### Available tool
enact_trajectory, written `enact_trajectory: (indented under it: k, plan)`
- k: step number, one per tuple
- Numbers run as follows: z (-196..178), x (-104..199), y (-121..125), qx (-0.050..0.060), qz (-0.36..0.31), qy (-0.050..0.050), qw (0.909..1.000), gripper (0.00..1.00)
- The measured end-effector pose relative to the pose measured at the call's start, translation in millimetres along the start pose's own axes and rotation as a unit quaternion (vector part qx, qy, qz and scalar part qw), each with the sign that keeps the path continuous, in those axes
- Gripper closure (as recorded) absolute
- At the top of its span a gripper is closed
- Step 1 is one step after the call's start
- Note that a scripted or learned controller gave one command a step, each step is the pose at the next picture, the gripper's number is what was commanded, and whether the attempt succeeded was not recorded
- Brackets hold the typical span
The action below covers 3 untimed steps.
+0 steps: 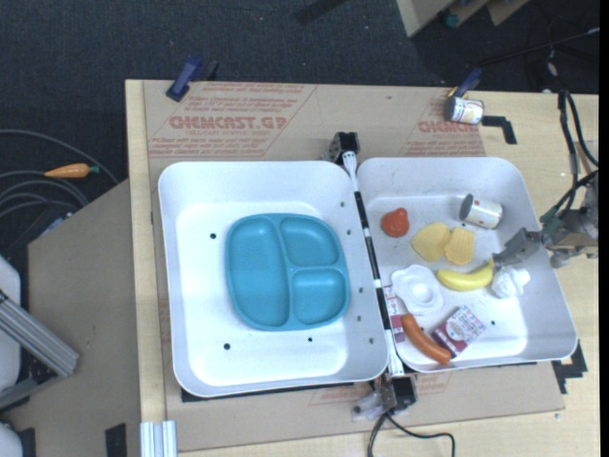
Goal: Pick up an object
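The right bin (533, 184) holds several small items: a red piece (396, 222), two yellow chips (443, 244), a banana (466, 277), a small silver can (481, 211), a white egg-like piece (419, 288), a hot dog (423, 339), a red packet (463, 327) and a white crumpled piece (511, 282). My gripper (514, 248) reaches in low from the right edge of this bin, just above the banana's right end and the white crumpled piece. Nothing is visibly held.
The left bin (190, 198) carries a blue divided plate (285, 270). A black divider rail (366, 255) runs between the bins. Cables hang at the far right beside the arm (571, 231). A small can (466, 111) stands on the bench behind the right bin.
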<state>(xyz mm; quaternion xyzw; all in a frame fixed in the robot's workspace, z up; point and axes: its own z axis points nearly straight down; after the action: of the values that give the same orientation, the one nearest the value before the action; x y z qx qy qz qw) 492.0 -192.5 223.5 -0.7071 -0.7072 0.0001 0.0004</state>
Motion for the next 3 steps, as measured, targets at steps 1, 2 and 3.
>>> enact_trajectory:
  k: [1,2,3]
  plan:
    - [131,-10,114,0.001,0.000,0.000,1.0000,0.00]
    - [142,40,160,0.011,0.002,0.002,0.9999,0.00]
    - [145,78,165,0.020,0.005,0.000,0.9998,0.00]
